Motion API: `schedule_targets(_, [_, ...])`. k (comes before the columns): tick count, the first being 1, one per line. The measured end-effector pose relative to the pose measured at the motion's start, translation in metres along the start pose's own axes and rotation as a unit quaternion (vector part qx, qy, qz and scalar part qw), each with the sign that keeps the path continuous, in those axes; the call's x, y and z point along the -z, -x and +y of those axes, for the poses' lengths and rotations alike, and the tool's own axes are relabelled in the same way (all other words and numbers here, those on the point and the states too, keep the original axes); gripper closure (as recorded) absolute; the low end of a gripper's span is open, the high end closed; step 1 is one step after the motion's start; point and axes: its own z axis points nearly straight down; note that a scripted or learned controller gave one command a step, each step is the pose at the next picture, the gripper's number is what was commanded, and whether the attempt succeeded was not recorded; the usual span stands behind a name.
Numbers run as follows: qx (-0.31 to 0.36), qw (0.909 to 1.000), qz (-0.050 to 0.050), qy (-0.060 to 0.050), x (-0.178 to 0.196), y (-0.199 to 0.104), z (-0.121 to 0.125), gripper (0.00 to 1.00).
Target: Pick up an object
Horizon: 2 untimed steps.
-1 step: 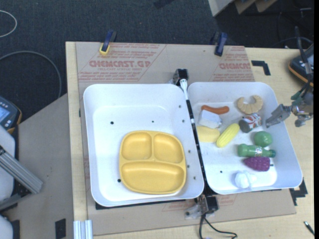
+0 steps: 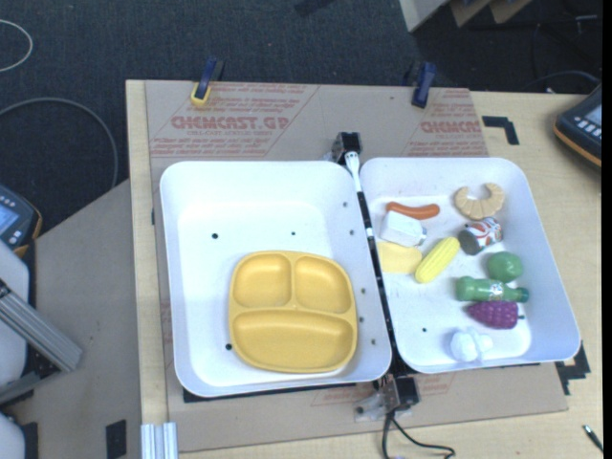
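Two white bins sit side by side on the desk (image 2: pixel 287 113). The left bin (image 2: pixel 191 199) carries a yellow tray (image 2: pixel 292 311) with three compartments, all bare. The right bin (image 2: pixel 545 285) has the small things the task can choose from, bunched in its middle and far part: a sausage (image 2: pixel 413 210) at the top, a white block (image 2: pixel 403 229) just under it and touching it, a pale yellow slice (image 2: pixel 398 257) below that, and a corn cob (image 2: pixel 436 258) lying at a slant against the slice's right edge. To the right are a croissant (image 2: pixel 480 200), a small can (image 2: pixel 480 234) on its side, a green round piece (image 2: pixel 504 266), a green bottle-like piece (image 2: pixel 491 291), purple grapes (image 2: pixel 494 315) touching it from below, and a white lump (image 2: pixel 466 345) near the front rim, standing apart from the rest

As to the hand, I cannot tell how far open it is or whether it has hold of anything, so I judge the task to be at its very start, with nothing lifted and every item lying in the right bin

The next move calls for choosing a target and coming down over it from the right. The white lump looks the easiest, since it has free space round it. The corn cob and the croissant also look easy to grip across their narrow width. The cluster of bottle, grapes and round piece is tight, and a descent there could nudge neighbours
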Motion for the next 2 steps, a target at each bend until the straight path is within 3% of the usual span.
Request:
schedule_targets(1, [0.002,0.9998,0.008,-0.021,-0.182,-0.1,-0.039,0.0])
schedule_targets(2, [0.0,1.0,0.002,0.0,-0.007,-0.093,-0.035,0.0])
